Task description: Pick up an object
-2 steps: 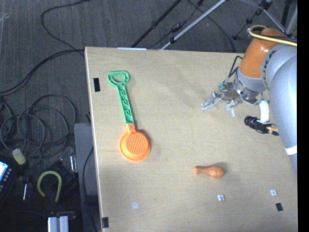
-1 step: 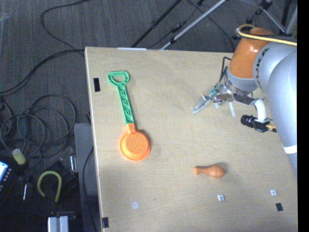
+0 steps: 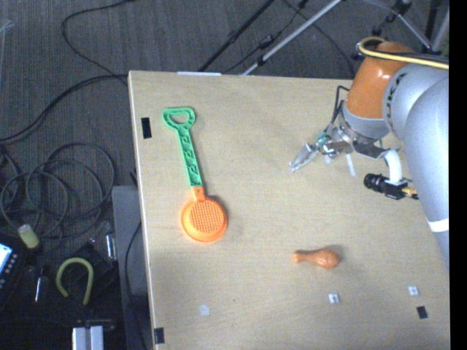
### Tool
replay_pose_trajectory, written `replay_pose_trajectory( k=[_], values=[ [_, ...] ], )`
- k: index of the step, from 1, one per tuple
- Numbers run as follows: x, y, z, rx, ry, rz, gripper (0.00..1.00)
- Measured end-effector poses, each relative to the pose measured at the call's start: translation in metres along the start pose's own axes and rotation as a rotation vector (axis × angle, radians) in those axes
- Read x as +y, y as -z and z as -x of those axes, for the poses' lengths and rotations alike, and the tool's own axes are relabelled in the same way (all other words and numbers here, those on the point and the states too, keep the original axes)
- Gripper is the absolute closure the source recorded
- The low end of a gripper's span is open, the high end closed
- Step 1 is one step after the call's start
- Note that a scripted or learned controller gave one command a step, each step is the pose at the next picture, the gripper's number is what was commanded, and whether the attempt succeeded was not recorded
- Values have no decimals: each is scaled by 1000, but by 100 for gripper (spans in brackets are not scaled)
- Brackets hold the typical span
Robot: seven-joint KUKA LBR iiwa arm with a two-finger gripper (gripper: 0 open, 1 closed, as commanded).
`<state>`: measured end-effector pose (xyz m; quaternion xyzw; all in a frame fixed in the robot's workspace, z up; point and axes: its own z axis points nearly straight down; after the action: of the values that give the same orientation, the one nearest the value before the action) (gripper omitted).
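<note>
Orange gourd-shaped toy (image 3: 318, 257) lies flat at about 5 o'clock on tan bench surface (image 3: 255, 122), bare board all round it, well clear of near edge.

Strainer toy (image 3: 195, 181), orange sieve head with green handle, at 9 o'clock, close to left edge, handle running toward 11 o'clock.

Gripper (image 3: 300, 160) at 2 o'clock, slanted toward centre, fingers spread apart, nothing between them. Wide bare stretch between gripper and strainer toy.
</note>
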<state>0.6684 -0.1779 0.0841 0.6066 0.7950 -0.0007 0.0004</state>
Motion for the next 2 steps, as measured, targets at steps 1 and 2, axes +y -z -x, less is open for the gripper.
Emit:
replay_pose_trajectory(
  k=[1,2],
  values=[
    [14,0,-51,1,206,1,0],
    [-5,0,19,0,170,2,0]
  ],
)
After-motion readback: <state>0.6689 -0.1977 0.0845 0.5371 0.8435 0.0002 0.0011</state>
